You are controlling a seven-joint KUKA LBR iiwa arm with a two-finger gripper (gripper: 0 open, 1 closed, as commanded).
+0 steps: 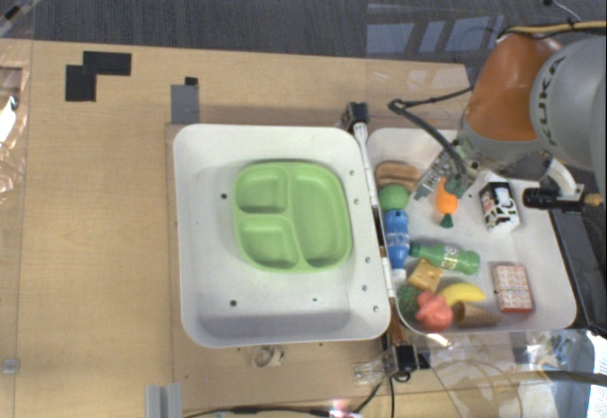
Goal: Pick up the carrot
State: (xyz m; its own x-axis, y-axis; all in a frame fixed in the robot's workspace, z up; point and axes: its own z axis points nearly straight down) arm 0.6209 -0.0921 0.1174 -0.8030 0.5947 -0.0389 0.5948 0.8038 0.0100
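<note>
Claw (pixel 446 181), whose spread I cannot tell, hangs right of centre over the carrot (pixel 445 203); better to descend straight and grip across it

Two white bins (pixel 190 245); one green tray (pixel 289 215) in the left one; beside it, one carrot (pixel 446 203), one banana (pixel 465 294), one green bottle (pixel 444 258).
</note>
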